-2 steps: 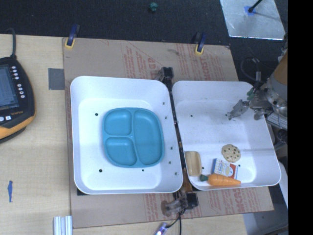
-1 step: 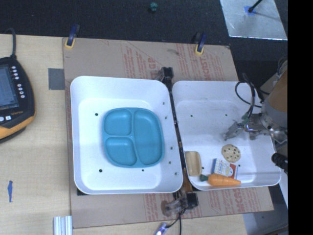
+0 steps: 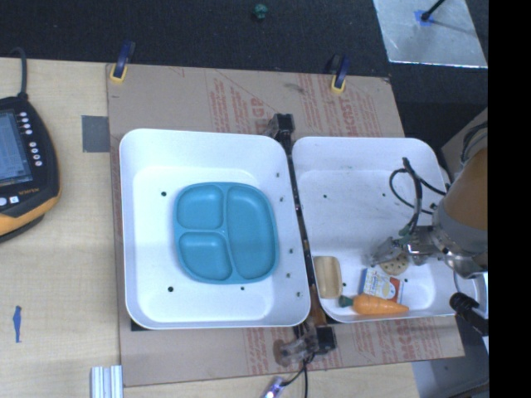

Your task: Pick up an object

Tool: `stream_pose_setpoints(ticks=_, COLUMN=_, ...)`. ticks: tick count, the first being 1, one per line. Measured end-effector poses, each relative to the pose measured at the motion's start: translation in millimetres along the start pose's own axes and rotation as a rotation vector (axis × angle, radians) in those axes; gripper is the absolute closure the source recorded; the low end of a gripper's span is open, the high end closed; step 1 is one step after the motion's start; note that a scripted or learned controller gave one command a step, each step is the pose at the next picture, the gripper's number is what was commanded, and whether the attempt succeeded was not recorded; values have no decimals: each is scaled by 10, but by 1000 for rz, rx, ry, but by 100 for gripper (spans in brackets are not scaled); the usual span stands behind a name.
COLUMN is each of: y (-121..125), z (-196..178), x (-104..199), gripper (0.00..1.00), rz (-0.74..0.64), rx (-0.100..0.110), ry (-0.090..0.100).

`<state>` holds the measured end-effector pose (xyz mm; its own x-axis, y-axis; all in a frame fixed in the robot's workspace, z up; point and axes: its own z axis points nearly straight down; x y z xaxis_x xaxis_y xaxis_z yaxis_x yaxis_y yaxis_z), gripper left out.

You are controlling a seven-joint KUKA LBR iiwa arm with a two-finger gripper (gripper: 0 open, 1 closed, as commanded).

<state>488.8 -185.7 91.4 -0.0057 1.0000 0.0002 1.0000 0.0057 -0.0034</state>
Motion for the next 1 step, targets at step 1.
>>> stream_pose_setpoints(ticks=1, y=17, z=-129, x=-21, gripper=100, rz=-3, rx=-4, ry=-4)
